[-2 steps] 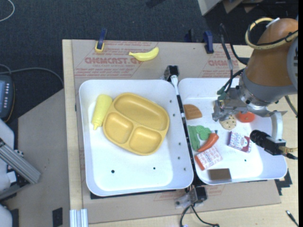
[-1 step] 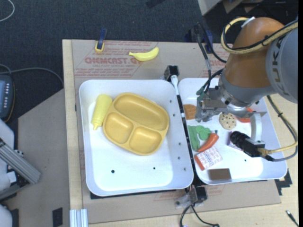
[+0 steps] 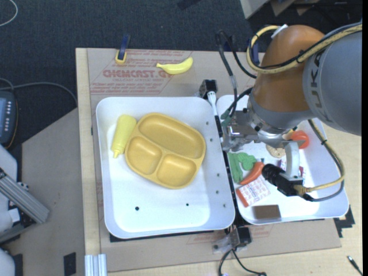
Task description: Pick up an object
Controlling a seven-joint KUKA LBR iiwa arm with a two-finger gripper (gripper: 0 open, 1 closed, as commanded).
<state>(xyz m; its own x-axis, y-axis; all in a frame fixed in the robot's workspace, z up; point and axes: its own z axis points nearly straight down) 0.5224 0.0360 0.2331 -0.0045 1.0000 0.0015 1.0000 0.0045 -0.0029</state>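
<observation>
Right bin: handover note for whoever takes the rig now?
Gripper: down over the right bin, fingers hidden under the wrist; grasp cannot be told.
Right bin holds a green item, orange carrot-like piece, red-and-white packet, brown block.
Left bin holds the yellow divided tray and yellow bottle.
Done: no lift visible.
Left: pick an object.

You see a yellow tray (image 3: 165, 148) and yellow bottle (image 3: 121, 133) in the white left bin (image 3: 167, 211). A yellow banana (image 3: 176, 66) lies on the tan worktop (image 3: 92, 85), which has red lettering. The right bin (image 3: 328, 203) holds a green piece (image 3: 242, 164), orange carrot (image 3: 251, 173), red-and-white packet (image 3: 253, 192) and brown block (image 3: 266, 212).
</observation>
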